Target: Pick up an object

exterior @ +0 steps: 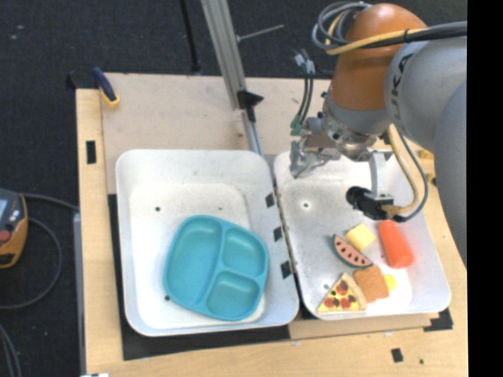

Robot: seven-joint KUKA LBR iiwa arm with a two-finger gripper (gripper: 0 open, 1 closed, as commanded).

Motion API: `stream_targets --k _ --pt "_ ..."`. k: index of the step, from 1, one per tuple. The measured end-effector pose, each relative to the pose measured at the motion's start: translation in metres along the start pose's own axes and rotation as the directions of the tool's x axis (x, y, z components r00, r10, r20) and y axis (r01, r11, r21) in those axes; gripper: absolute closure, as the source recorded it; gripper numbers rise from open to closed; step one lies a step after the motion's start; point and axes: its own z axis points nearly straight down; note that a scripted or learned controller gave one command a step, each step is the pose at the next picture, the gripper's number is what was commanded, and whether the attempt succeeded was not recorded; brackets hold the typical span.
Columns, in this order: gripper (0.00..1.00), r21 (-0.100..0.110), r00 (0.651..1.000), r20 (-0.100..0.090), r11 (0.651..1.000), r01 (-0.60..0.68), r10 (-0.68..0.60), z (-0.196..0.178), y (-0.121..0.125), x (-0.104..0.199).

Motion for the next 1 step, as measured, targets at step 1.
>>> stream_targets --k 1 --pt "1.0 0.001 1.0 0.0 1.0 0.0 0.0 -0.0061 0.001 0.0582"
